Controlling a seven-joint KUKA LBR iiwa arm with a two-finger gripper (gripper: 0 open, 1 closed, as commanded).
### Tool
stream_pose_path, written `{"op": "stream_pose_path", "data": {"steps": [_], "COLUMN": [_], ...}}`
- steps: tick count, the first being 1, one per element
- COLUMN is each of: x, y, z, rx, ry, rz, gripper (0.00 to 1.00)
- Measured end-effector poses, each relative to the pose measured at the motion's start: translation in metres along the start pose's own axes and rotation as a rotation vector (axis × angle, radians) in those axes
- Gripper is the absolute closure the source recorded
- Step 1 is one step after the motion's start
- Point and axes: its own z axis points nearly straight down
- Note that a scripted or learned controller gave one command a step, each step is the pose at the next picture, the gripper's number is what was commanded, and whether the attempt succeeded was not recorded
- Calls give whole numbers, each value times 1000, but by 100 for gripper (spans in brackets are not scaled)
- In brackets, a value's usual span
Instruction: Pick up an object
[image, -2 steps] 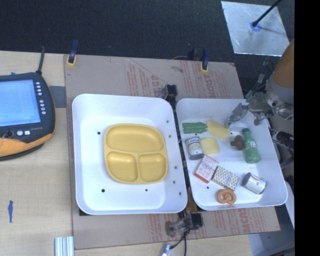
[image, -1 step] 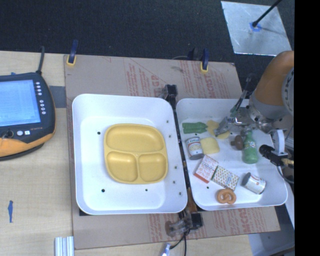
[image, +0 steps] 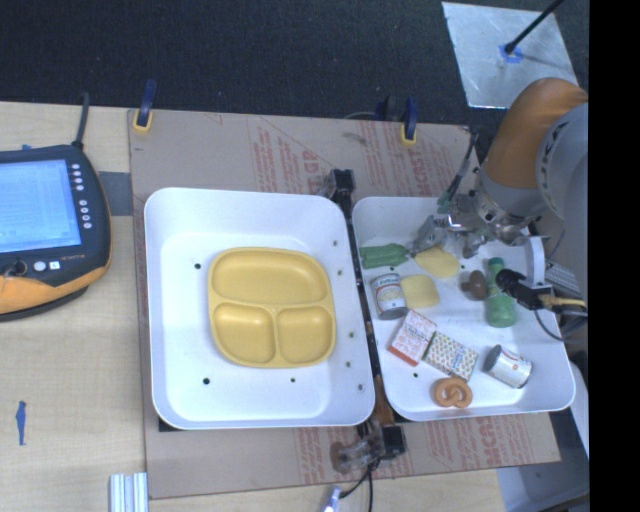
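Pincer (image: 440, 232) low over yellow block (image: 437, 262) at right bin's (image: 560, 395) upper part, likely lining up a grasp; grip state unreadable.

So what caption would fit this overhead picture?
Robot arm lowers its claw over a bin of small items, beside a yellow tray.

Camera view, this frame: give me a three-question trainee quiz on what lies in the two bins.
1. True or false: the yellow three-compartment plastic tray lies in the left white bin.
2. Which item sits nearest the right white bin's front edge? A) green bottle B) brown pretzel-shaped ring C) small silver can
3. Fill in: the gripper hovers over the ____ part of the right bin.

Key: 1 true; 2 B; 3 rear.
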Motion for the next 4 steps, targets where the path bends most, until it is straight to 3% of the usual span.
{"op": "stream_pose_path", "data": {"steps": [1,2,3,4], "x": [-2,67,66,53], "y": [-1,-66,-67,-53], "z": [-10,-95,-94,-11], "rx": [3,-16,-14,-15], "ry": [-1,-1,-1,-2], "rz": [0,-7,-5,-4], "gripper": [100,100,0,0]}}
